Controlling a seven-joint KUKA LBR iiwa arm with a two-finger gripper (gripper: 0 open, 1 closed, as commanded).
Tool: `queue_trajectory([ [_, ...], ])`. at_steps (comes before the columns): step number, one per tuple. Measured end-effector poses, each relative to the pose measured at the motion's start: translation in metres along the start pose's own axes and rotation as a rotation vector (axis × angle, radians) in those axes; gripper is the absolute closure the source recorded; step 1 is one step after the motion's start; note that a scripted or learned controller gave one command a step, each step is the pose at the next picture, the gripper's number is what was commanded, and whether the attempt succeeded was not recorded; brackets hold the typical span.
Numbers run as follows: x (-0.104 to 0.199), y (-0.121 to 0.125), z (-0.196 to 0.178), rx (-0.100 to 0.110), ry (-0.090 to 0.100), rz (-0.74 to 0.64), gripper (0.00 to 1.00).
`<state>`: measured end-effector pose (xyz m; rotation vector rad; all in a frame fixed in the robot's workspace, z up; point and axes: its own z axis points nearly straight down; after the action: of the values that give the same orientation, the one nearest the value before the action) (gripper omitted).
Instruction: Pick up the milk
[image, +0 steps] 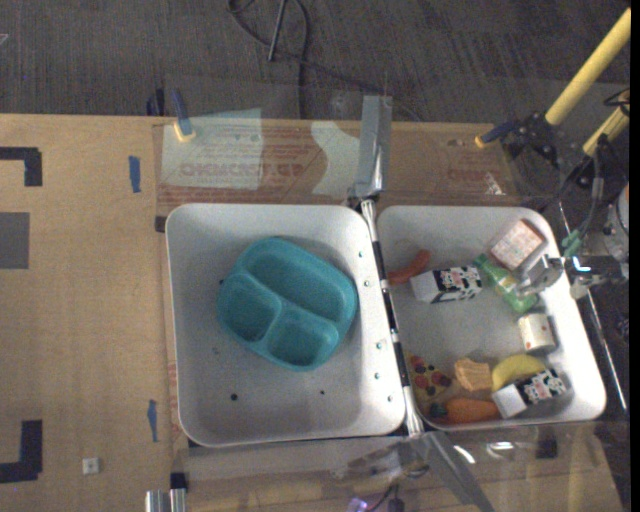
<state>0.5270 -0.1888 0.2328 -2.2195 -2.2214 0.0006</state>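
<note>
Milk (447, 283): cow-patterned carton lying flat in right bin (470, 225), beside hot dog (409, 266). I parked gripper (548, 272) at the bin's right edge, likely approaching; jaw state I couldn't tell.

Arm comes in from right edge of view, low over the bins' right side. Gripper (548, 272) sits at end of it, pointing left w/ metal tip. Wrist hardware behind it is partly cut off by frame edge.
</note>
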Motion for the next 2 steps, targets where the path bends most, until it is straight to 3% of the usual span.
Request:
queue_trajectory([
  [1,0.082,0.05,0.077,0.0,0.0,0.003,0.0],
  [2,0.094,0.065,0.143,-0.009,0.0,0.235,0.0],
])
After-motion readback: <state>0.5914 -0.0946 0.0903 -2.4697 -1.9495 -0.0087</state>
